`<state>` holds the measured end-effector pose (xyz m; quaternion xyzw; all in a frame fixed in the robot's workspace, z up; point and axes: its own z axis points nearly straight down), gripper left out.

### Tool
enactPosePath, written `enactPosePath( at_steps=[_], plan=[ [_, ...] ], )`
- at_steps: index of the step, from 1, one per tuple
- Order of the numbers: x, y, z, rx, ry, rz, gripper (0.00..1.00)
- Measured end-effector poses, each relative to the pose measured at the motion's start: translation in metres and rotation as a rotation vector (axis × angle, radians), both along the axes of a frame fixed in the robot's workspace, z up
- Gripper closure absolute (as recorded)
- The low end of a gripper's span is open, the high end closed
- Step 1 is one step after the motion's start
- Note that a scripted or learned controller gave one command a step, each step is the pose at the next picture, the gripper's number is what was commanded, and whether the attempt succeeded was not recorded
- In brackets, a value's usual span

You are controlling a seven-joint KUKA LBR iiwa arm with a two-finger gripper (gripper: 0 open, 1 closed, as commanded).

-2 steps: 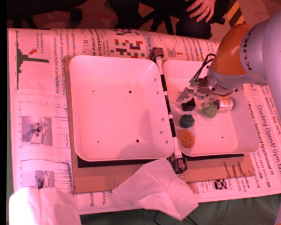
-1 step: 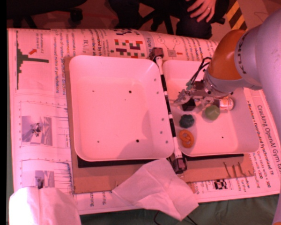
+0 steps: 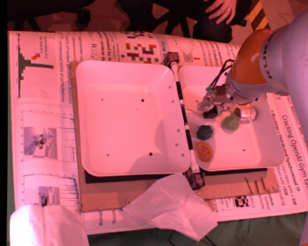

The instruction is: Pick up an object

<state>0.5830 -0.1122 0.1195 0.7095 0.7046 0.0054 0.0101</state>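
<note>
Camera view, one slanted look down on the counter (image 3: pixel 51 137), which is covered in printed poster sheets. Two shallow white bins sit side by side. The left bin (image 3: pixel 128 117) is well apart from the tool, off to its left. The right bin (image 3: pixel 256 147) is the one the tool is working in.

The grey arm (image 3: pixel 292 50) with its orange band (image 3: pixel 249 55) comes in from the right and bends down into the right bin. The tool (image 3: pixel 211 108) sits low near that bin's upper left area, close to the striped divider bar (image 3: pixel 184 111) between the bins. Finger spread: can't tell, the wrist and cables hide it.

Objects, all in the right bin:
- small dark object (image 3: pixel 210 113) right at the tool tip, touching or nearly so; can't tell if it is gripped.
- green lumpy object (image 3: pixel 231 122) just right of and below the tool.
- small cylinder with a pale end (image 3: pixel 246 113) just right of the tool, beside the green one, partly under the wrist.
- dark teal ball-like object (image 3: pixel 205 132) just below the tool.
- orange disc (image 3: pixel 204 151) further below the tool, near the bin's lower left corner.

Crumpled white paper (image 3: pixel 169 206) lies on the counter well below the tool, past the bins' front edge. More white material (image 3: pixel 43 227) sits at the far lower left. A seated person's hand (image 3: pixel 223 4) shows beyond the counter, above the tool.
</note>
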Motion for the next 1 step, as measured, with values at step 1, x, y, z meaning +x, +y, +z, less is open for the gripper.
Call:
enactPosePath(
  at_steps=[1],
  plan=[
    [0.0033, -0.0006, 0.0664, 0.003, 0.010, 0.005, 1.00]
  ],
)
